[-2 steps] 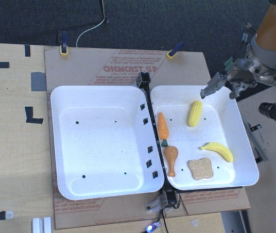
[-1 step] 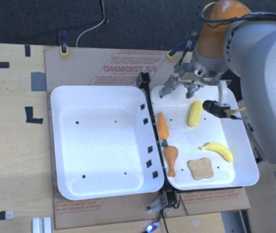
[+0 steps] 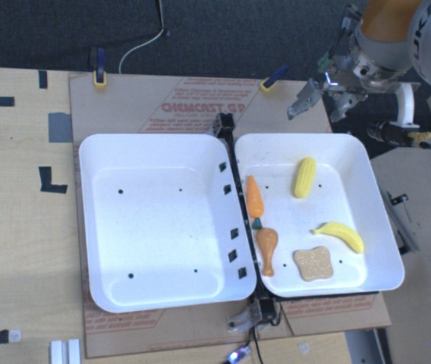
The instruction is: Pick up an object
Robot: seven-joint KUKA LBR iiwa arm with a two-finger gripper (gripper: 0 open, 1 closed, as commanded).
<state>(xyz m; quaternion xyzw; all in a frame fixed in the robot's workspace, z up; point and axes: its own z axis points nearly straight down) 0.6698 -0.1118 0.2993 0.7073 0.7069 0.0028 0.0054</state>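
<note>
Nearest the lens, low in the frame: a toast slice (image 3: 313, 264), flat on the floor of the right bin (image 3: 369, 158). Just left of it, a chicken drumstick (image 3: 266, 249), lying along the wall shared with the left bin (image 3: 86, 154). Up the same wall, a carrot (image 3: 254, 197), tip nearly touching the drumstick. Right of the toast and a little higher, a banana (image 3: 341, 235). Toward the upper middle of that bin, a corn cob (image 3: 304, 177), well apart from the rest.

Looks like the approach step: nothing gripped, no target committed to. Calls next for a move down-frame over the bin's rim, a descent onto one item, then a close. Corn cob probably the easiest choice, being nearest the tool and free on all sides; carrot and drumstick crowd the wall, leaving little room for a finger on that side.

Upper right of the frame: gripper (image 3: 320, 103), hanging beyond the bin's far rim, over the cardboard sheet (image 3: 170, 108). Fingers (image 3: 300, 105) spread wide, pointing down and toward the left, nothing between them. Behind it, the grey wrist and orange band, slanting up toward the frame's top right corner.
</note>
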